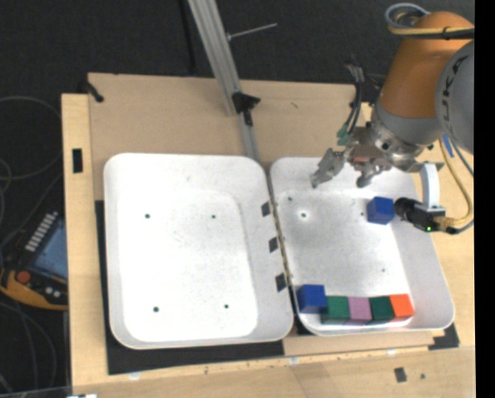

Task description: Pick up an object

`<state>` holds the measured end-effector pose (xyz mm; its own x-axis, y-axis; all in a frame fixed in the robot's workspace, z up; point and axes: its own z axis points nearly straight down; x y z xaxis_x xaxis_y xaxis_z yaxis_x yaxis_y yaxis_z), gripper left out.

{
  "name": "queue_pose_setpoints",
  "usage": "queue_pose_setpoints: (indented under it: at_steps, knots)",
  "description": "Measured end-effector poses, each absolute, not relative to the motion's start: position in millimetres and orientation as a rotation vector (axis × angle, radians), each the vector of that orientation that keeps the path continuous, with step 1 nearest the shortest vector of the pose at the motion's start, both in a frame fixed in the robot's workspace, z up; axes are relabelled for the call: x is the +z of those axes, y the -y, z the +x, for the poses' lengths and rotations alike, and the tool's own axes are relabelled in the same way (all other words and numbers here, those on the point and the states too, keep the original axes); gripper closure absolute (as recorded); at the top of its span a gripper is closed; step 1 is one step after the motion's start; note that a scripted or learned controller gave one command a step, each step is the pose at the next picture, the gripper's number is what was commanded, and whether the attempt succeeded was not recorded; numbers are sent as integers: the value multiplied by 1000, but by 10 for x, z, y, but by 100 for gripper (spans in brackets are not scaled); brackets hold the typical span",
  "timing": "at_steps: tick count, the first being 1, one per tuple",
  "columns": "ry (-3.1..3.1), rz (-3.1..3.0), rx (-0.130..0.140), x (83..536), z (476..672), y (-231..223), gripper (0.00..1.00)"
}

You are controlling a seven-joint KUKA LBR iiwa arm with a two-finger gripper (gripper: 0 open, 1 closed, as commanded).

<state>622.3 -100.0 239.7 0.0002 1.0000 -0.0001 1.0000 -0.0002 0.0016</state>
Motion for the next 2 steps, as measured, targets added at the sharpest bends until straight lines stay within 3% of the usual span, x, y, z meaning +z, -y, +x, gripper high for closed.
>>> queue_pose_setpoints:
  at_steps: [1, 2]
  knots:
    - [-2227, 2207, 12, 3137, 6138, 340, 0]
    - [-2216, 2230, -11, 2046, 6101, 1293, 0]
